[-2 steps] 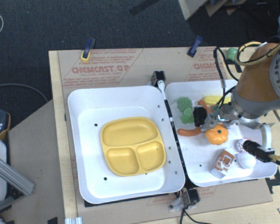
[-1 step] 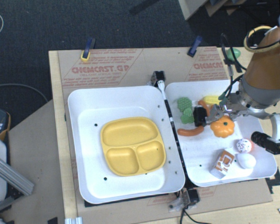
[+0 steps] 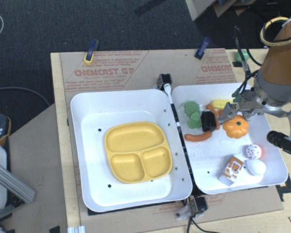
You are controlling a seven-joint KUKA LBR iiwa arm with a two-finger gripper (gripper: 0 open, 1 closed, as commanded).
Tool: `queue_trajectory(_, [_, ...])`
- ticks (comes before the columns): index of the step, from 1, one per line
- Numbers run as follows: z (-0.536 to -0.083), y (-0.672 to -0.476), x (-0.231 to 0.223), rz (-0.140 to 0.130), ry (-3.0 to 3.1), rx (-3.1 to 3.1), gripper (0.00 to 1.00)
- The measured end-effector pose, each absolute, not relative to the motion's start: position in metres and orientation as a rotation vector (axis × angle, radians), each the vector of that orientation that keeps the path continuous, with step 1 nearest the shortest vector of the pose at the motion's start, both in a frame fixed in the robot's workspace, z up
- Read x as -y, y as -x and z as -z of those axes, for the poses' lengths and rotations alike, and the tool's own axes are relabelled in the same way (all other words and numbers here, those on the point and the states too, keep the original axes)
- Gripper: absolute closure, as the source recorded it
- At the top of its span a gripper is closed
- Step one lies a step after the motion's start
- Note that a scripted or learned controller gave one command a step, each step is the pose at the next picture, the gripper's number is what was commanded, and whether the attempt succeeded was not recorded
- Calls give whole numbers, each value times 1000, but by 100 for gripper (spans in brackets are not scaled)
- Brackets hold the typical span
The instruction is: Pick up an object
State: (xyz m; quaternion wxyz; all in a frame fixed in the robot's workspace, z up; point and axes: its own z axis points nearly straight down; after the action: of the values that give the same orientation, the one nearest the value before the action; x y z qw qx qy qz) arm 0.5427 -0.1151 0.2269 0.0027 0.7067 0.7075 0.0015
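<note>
A brown board (image 3: 133, 65) printed with red lettering carries both white bins, clamped at its far edge (dark carpet beyond). The left bin (image 3: 88, 141) holds a yellow divided tray (image 3: 137, 152). In the right bin (image 3: 211, 168), the gripper (image 3: 231, 111) hangs just above the orange pumpkin (image 3: 236, 127); whether it is released or clenched, I cannot tell.

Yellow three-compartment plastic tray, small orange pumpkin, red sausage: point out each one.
Yellow three-compartment plastic tray (image 3: 136, 133): camera view, floor of its large upper compartment.
Small orange pumpkin (image 3: 236, 127): camera view, middle of its body.
Red sausage (image 3: 197, 136): camera view, middle of its length.
</note>
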Motion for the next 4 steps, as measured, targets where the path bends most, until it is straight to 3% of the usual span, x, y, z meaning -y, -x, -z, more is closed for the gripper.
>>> queue_trajectory(3, [-219, -631, -15, -3, -2214, -2225, 100])
queue_trajectory(4, [-216, -648, -72, -6, -2213, -2228, 100])
